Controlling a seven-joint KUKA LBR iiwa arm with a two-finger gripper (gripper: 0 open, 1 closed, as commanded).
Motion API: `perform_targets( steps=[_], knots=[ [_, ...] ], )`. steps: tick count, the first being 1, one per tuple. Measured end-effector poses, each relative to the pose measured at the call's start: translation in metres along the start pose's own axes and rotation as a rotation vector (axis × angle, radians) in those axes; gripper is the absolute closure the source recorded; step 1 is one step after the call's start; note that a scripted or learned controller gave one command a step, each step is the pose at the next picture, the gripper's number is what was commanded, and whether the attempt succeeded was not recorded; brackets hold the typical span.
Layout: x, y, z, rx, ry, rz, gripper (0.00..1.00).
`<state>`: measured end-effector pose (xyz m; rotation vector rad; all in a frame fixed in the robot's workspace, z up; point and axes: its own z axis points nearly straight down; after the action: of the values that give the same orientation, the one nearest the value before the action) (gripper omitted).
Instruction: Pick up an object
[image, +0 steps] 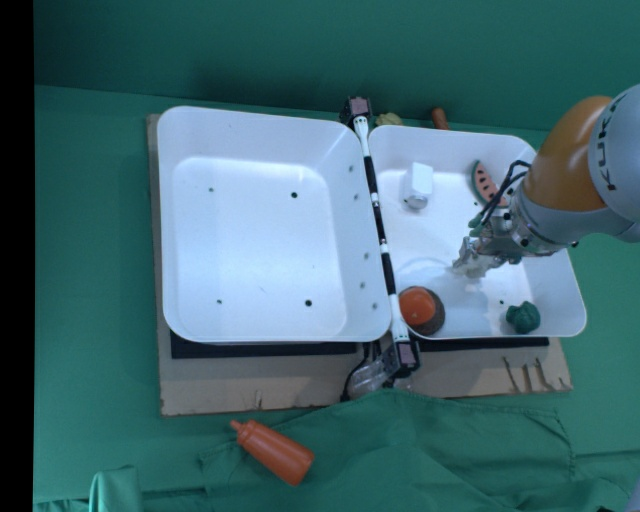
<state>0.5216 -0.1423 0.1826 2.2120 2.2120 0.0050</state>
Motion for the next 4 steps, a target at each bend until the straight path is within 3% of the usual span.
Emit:
perform_targets(
  steps=[1, 2, 3, 4],
  knots=[
    [0.040, 0.011, -0.100, -0.003, 0.005, -0.003, 1.00],
    [0.102, 0.083, -0.115, 0.000, 0.007, -0.005, 1.00],
    [0.097, 0.079, -0.113, 0.007, 0.005, 0.003, 0.00],
    [0.119, -0.004, -0.097, 0.016, 0.008, 0.004, 0.00]
  ],
)
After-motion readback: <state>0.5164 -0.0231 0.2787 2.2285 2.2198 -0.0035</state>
